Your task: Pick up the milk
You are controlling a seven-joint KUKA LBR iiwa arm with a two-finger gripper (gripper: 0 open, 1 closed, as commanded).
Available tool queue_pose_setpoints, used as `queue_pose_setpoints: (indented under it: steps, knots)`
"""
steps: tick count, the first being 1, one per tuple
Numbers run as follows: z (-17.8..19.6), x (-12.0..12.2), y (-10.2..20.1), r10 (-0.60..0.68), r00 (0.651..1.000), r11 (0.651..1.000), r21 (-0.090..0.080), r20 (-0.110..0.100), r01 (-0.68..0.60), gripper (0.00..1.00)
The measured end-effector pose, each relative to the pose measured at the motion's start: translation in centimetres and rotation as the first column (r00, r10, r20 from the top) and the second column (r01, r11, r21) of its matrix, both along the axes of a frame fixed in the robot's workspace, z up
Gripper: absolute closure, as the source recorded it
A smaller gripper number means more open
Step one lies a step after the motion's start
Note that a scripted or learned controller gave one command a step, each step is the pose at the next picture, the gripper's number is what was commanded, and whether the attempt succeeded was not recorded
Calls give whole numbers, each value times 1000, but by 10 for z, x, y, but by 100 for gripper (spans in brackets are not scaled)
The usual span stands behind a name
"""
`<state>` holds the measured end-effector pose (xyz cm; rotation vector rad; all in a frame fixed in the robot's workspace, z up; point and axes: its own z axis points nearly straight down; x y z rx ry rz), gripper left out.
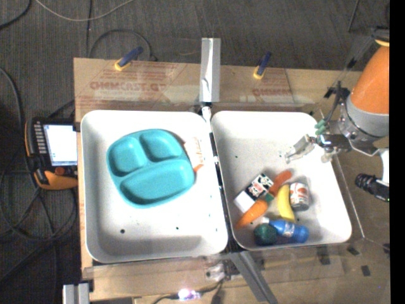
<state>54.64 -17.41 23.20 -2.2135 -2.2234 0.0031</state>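
Note:
The milk (259, 186) is a small carton with a black-and-white cow pattern and a white end. It lies on its side in the right bin (253, 138), left of the pile of toy food. My gripper (311, 152) hangs over the bin's upper right part, up and to the right of the milk and well apart from it. Its fingers (297, 149) stand open with nothing between them.
Around the milk lie two carrots (253, 213), a banana (283, 202), a can (300, 195), a blue bottle (292, 231) and a green item (265, 234). The left bin (101, 233) holds a blue divided plate (150, 165) and a small orange-and-white item (196, 154).

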Motion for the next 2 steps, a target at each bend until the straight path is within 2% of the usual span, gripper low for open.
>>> queue_pose_setpoints:
  steps: [1,2]
  knots:
    - [-89,-14,28,140,990,990,1,0,-140,0]
    - [-81,-13,28,141,990,990,4,-2,-141,100]
